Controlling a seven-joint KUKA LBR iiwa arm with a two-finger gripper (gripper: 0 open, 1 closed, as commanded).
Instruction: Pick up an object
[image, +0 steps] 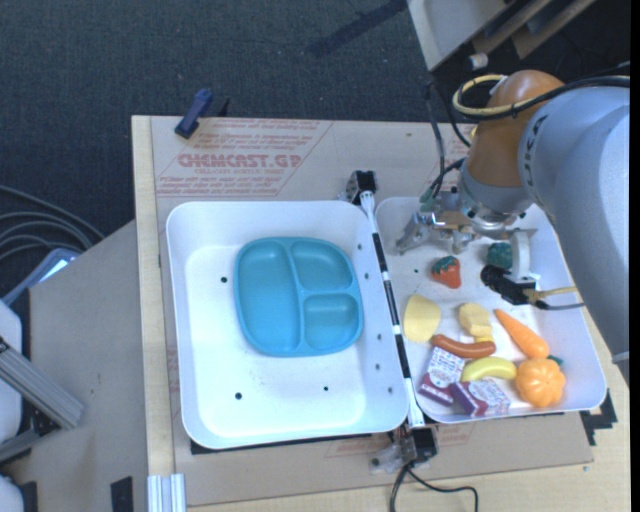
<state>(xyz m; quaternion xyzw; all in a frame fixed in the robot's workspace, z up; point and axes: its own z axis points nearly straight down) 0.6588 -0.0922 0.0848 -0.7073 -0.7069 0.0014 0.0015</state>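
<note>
I am wearing a smooth, rounded pale-grey arm casing (590, 150), and a glossy orange band (505, 125) is ringing me above the wrist. Black and yellow cables (478, 92) are looping beside it. My small metal pincer (440, 228) is gleaming silver-grey.

Toys (485, 365) crowding right bin's (590, 395) near end

The arm (590, 150) runs off the right edge, and its wrist hides the far end of the right bin (590, 395). The pincer (445, 228) is too small and cluttered to read. Print on the purple packet (445, 385) is illegible.
</note>
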